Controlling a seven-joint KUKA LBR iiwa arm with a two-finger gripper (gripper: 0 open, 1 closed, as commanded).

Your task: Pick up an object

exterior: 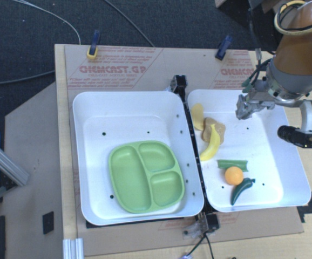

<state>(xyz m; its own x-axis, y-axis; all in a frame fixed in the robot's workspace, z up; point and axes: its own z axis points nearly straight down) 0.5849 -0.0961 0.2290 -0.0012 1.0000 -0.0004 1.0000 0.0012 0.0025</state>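
claw (244,112), grip unclear, over right bin (275,196) of toy food; green tray (145,175) in left bin (91,117)

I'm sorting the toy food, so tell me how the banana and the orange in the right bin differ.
The banana is yellow, while the orange is orange. The banana is long and curved; the orange is round and looks smaller. The banana lies near the left wall of the right bin, touching a tan piece; the orange sits nearer the front, between a green strip and a dark green pepper. Both rest on the bin floor, apart from the gripper.
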